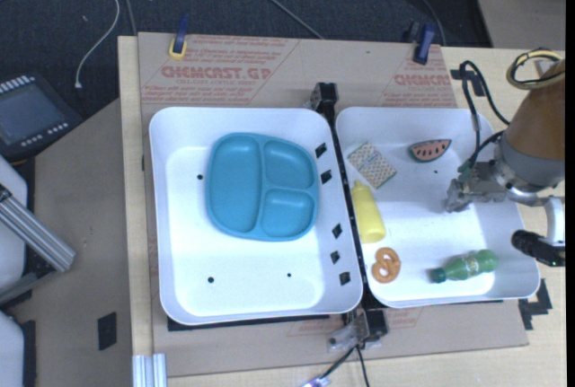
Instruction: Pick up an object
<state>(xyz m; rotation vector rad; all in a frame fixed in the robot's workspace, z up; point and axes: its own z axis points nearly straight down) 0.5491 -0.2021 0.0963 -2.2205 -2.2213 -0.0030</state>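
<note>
The right bin (422,288) holds several small objects. A watermelon slice (429,150) lies near its back. A checkered waffle piece (371,164) and a yellow bottle (367,210) sit along its left wall. A pretzel (386,264) and a green bottle (463,267) lie near the front. My gripper (464,193) hangs low over the right part of this bin, above bare white floor. It is below and to the right of the watermelon slice and above the green bottle in the view. Nothing shows in its grasp.
The left bin (180,268) holds a blue divided plate (262,186). Black clips (338,233) line the divider between the bins. The orange-banded arm (544,129) and its cables cover the right bin's right edge. Cardboard (216,66) lies under both bins.
</note>
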